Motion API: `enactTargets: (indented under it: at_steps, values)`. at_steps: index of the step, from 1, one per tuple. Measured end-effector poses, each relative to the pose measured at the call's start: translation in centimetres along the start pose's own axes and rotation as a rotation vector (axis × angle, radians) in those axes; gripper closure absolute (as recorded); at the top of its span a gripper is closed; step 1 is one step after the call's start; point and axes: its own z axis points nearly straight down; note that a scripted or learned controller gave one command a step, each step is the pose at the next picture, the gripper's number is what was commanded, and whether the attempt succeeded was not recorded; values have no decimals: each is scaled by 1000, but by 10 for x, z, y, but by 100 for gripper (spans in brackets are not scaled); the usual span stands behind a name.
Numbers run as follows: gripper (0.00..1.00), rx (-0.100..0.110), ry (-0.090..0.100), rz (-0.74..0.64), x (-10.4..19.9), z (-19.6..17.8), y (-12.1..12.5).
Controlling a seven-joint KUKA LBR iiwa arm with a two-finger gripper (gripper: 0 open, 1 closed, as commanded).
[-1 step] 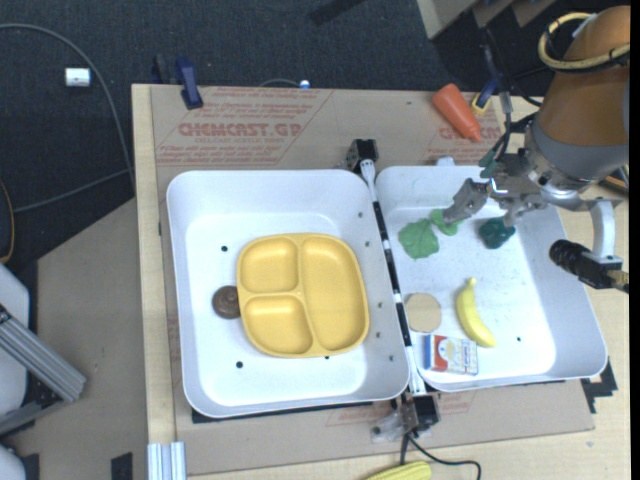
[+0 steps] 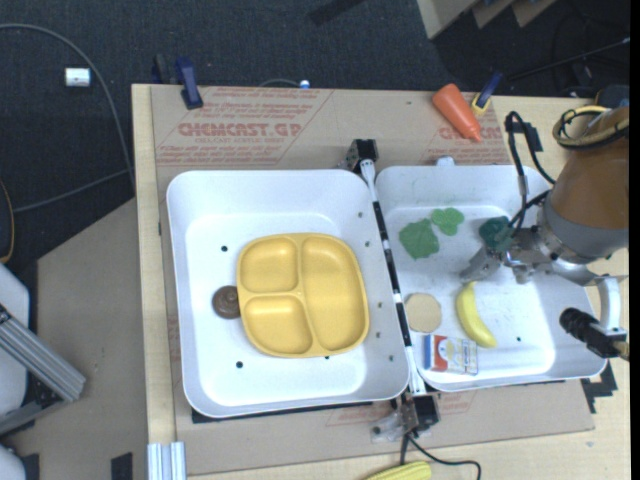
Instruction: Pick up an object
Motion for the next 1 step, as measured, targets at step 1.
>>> enactTargets:
  at_steps: [1]
  values:
    - [0,-2,2,-1,14,46,-11]
